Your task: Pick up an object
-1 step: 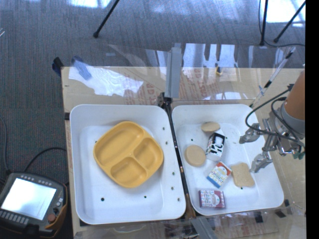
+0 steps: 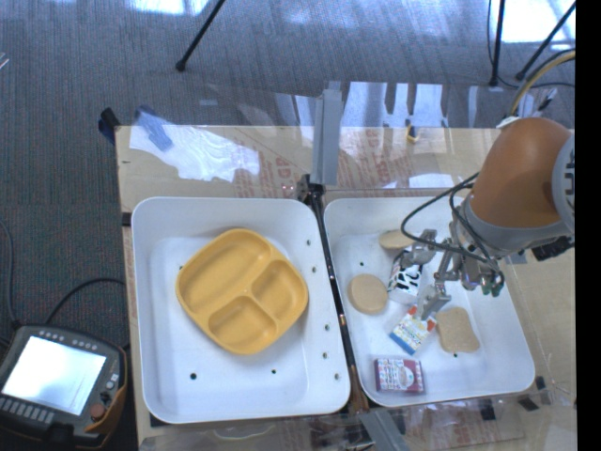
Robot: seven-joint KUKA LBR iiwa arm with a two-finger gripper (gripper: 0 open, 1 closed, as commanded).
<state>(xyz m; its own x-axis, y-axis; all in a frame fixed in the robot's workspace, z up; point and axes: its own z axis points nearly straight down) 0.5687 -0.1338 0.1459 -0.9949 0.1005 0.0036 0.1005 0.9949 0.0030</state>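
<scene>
We see the metal two-finger gripper (image 2: 438,296) over the right white bin (image 2: 521,346), above a small blue-white carton (image 2: 410,332). Grip state: can't tell. Yellow divided plastic tray (image 2: 242,290) sits in left bin (image 2: 150,346).

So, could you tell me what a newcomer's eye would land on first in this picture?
Probably the yellow divided plate, lying alone in the left bin. Next comes the arm's orange band over the right bin, with the gripper low among round tan cookies, a small black-and-white carton and a red packet.
</scene>
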